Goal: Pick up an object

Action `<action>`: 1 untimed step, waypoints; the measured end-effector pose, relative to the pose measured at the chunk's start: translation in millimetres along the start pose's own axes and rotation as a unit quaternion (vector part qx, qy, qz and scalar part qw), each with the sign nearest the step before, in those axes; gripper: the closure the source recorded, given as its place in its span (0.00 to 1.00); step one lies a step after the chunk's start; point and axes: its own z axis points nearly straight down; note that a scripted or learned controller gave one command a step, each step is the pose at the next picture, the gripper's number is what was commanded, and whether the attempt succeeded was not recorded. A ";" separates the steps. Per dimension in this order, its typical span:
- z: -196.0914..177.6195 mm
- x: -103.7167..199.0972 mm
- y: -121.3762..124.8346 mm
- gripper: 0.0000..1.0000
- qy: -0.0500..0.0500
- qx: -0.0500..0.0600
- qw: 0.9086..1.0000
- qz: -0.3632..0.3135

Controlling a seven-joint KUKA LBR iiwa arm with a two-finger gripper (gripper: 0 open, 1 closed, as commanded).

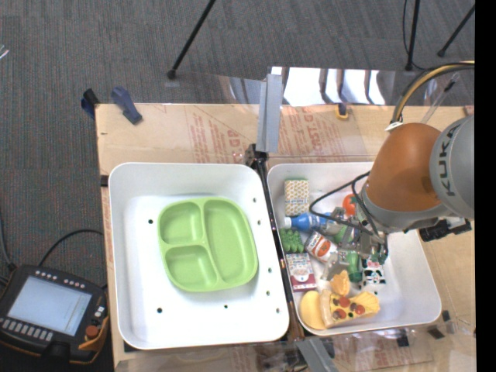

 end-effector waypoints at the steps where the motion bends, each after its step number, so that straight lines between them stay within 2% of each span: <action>1: 11.9 25.2 11.9 0.00 -0.004 0.000 1.000 0.003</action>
